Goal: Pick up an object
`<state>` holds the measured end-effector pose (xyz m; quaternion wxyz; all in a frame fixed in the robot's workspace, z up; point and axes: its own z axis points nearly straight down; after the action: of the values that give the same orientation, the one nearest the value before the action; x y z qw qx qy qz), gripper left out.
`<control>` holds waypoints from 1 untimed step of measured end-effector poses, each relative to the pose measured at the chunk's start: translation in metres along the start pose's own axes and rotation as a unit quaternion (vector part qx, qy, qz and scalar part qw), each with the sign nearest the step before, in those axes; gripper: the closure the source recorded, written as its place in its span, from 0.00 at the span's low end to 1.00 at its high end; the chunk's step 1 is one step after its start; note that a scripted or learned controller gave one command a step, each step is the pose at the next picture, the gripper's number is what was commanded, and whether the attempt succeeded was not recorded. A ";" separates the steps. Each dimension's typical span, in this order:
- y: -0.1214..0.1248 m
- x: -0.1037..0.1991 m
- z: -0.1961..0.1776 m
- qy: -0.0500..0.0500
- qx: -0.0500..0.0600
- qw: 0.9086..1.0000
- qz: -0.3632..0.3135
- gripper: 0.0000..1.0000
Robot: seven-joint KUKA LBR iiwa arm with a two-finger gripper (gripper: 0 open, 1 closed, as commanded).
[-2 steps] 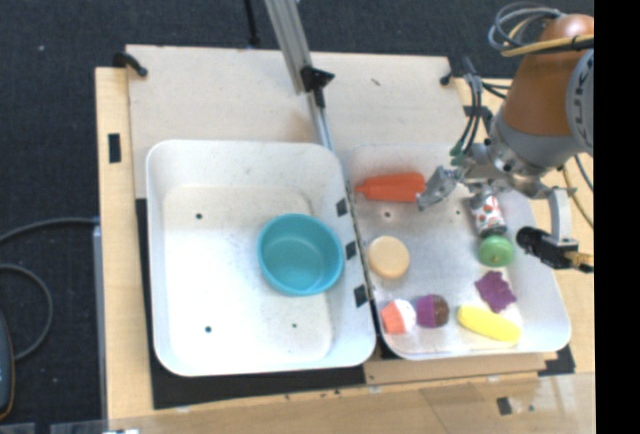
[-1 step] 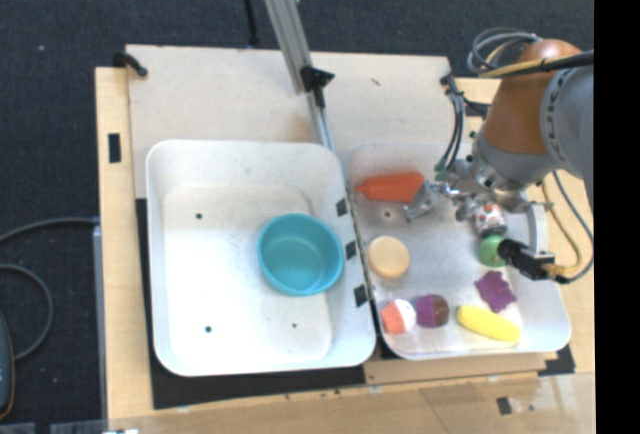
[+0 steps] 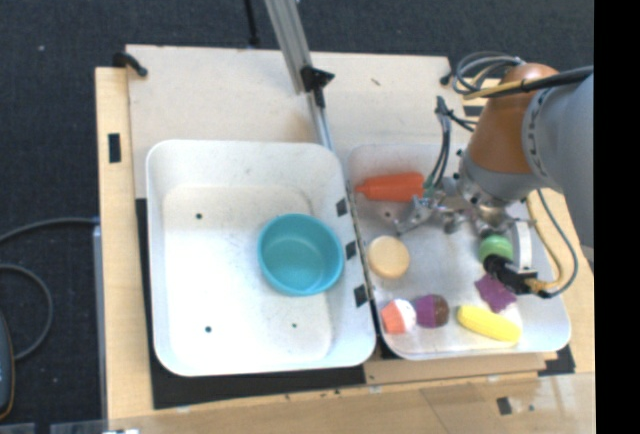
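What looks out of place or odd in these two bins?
Nothing looks spilled or damaged. The load is lopsided: the left bin holds a blue bowl sitting upright, while the carrot, banana and other small toys crowd the right bin under the arm.

Both bins were white: the left bin (image 3: 180, 222) held a turquoise bowl (image 3: 300, 254), and the right bin (image 3: 545, 322) held an orange carrot (image 3: 390, 187), a tan ball (image 3: 389, 257), a yellow banana (image 3: 489, 323), purple pieces and a green ball (image 3: 494, 247). The worktop (image 3: 200, 92) was beige.
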<state>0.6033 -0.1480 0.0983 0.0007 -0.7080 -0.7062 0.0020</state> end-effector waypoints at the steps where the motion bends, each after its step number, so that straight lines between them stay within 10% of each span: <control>1: 0.002 -0.001 -0.014 0.000 -0.004 1.000 0.002 1.00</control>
<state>0.6053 -0.1487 0.1124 -0.0019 -0.7095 -0.7047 -0.0009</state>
